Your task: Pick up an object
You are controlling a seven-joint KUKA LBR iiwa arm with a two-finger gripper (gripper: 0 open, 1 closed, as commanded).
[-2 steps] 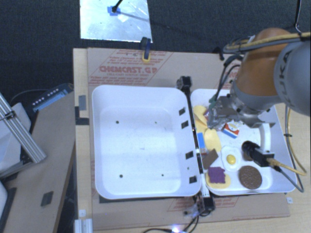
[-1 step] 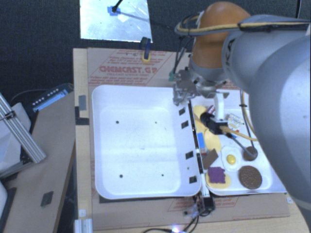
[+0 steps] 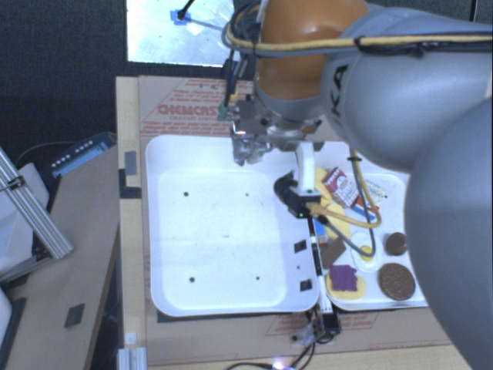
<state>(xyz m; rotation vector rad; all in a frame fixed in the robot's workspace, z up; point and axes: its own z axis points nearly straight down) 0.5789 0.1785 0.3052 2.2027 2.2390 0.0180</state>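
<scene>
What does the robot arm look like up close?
The arm is big, smooth and grey, with a rounded orange band above the wrist. Yellow and black cables loop across it, and dark letters mark its grey shell.

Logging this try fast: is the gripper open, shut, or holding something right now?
Gripper: cannot be told; it hangs over the far edge of the left bin.

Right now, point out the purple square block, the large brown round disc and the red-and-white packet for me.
purple square block [image 3: 344,277]: camera view, middle of its top face.
large brown round disc [image 3: 397,281]: camera view, centre of its flat face.
red-and-white packet [image 3: 340,186]: camera view, middle of its printed front.
</scene>
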